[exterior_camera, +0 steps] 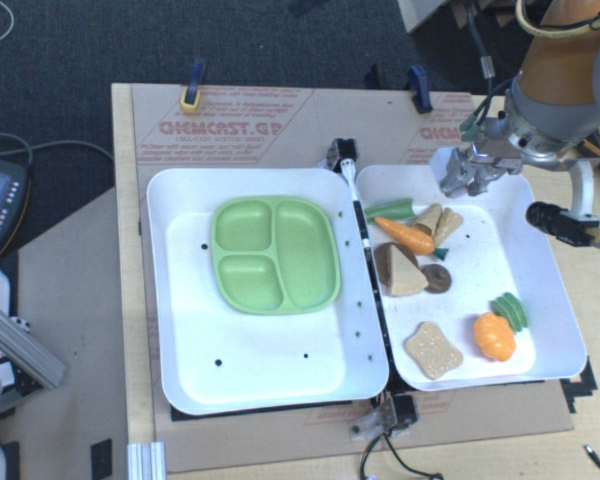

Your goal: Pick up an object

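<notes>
Camera view, looking down at a slant: gripper (464, 176) hung over the far edge of the right bin (550, 298), reached in from the right under the orange-banded wrist. Couldn't tell the tool's state — grey hardware blurred together, nothing seen held beneath it. Nearest pick candidates sat just toward the camera and slightly left of the tool: toy carrot (405, 234), long axis slanted from far-left down to near-right, green stalk piece (390, 209) just beyond it at the bin's far-left corner, tan wedge (441, 225) right beside the carrot's tip, almost straight below the tool. Further toward the camera: brown-and-cream slice (399, 270) touching a dark round piece (437, 279); toast slice (433, 350) and orange fruit with green leaves (496, 333) near the front edge, well apart from the tool. Left bin (180, 298) carried a green divided plate (277, 254), well apart across the divider. Judged the shortest move as a short shift toward the camera plus descent onto the tan wedge or carrot; carrot's slant would call for wrist rotation so the grip crosses its narrow width. Crowding there looked risky for a clean grasp.
</notes>
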`<act>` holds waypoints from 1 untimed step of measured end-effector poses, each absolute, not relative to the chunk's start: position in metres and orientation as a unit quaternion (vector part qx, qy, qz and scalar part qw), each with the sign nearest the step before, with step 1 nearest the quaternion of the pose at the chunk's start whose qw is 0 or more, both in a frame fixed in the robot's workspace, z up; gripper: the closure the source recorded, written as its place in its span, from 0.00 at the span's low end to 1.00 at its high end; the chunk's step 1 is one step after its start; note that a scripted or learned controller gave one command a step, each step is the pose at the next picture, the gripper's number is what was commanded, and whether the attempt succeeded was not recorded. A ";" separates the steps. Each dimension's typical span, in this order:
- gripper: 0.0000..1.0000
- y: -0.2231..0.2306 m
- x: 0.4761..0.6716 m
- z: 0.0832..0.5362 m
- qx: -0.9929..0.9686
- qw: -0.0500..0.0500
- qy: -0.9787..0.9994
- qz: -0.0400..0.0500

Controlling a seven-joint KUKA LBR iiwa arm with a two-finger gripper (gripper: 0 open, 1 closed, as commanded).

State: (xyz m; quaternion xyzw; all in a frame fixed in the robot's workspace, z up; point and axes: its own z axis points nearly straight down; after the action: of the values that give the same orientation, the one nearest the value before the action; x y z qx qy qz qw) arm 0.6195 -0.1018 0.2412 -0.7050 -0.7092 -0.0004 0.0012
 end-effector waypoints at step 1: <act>1.00 -0.053 0.629 0.241 -0.705 0.000 -0.709 -0.001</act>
State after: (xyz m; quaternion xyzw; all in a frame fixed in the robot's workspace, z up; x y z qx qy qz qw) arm 0.6291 -0.0531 0.2412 -0.7054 -0.7088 -0.0007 -0.0002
